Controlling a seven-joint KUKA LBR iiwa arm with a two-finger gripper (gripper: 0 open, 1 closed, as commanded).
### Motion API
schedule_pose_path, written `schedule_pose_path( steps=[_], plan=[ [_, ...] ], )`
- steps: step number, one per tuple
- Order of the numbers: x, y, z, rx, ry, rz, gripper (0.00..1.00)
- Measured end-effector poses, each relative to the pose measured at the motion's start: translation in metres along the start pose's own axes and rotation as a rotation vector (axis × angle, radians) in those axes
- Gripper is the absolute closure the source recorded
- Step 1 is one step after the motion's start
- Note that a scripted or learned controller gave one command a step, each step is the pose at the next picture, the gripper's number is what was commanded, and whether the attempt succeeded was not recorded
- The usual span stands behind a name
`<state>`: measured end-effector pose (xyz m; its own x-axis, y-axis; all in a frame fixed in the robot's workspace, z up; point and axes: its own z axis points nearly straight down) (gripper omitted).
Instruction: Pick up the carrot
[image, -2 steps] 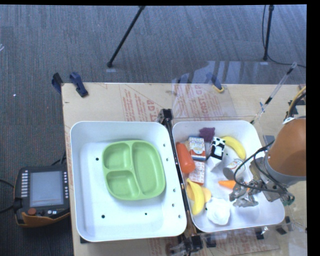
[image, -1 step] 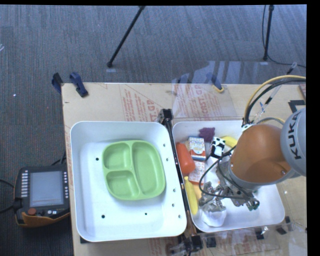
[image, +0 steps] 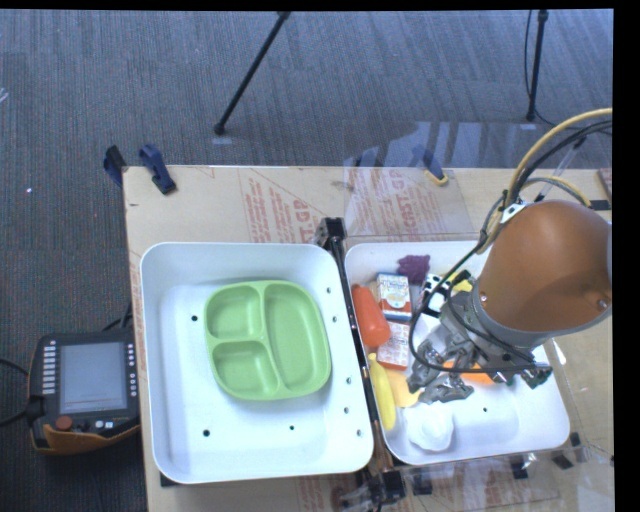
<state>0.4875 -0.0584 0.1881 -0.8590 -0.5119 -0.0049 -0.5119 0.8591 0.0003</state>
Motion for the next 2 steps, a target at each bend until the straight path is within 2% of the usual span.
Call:
schedule_pose_path(
  steps=[1, 2],
  plan=[
    [0.011, -0.054, 0.005, -0.002, 0.002, -0.157, 1.0],
    [0.023, -0.025, 0.074, -0.009, 0.008, -0.123, 1.0]
  ],
)
